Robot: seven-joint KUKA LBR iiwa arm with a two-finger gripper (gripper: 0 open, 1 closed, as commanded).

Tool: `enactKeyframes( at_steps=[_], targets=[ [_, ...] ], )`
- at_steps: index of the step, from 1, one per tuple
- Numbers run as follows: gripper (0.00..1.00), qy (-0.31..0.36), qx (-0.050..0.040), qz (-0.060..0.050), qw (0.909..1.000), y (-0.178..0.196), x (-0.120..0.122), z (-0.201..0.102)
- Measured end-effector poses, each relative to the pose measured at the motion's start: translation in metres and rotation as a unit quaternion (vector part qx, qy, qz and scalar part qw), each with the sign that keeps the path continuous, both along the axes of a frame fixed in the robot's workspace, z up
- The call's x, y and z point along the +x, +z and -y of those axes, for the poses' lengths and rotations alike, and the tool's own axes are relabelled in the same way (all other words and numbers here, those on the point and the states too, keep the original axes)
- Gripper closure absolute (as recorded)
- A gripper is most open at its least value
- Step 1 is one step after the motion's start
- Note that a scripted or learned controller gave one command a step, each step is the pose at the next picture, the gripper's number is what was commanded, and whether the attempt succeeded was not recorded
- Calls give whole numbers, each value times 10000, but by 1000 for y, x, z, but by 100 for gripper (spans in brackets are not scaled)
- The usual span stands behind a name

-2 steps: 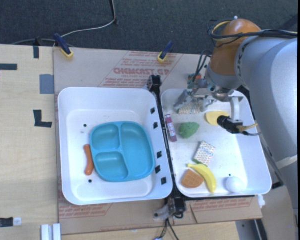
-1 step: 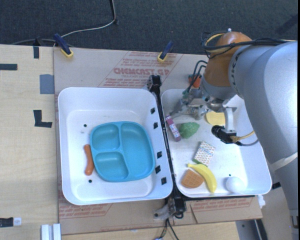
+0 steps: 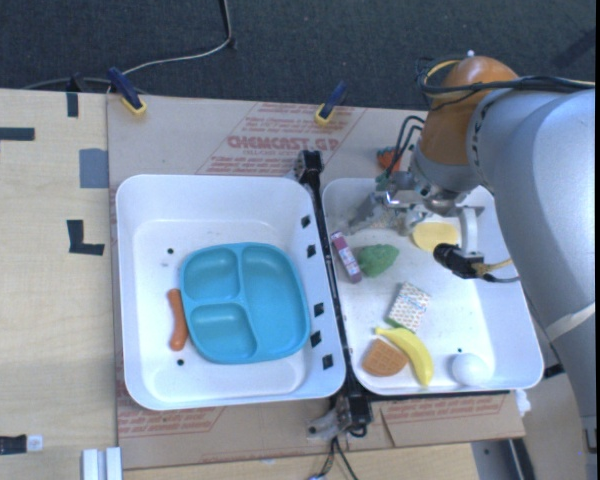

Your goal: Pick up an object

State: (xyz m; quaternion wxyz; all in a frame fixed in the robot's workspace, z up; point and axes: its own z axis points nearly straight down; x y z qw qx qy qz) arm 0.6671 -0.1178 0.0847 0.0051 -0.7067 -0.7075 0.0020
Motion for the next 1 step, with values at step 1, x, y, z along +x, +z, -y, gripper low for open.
enactKeyframes(
  at_steps=[1],
  targets=[
    [0,-11,-26,7,10000,0,0,-2]
  ],
)
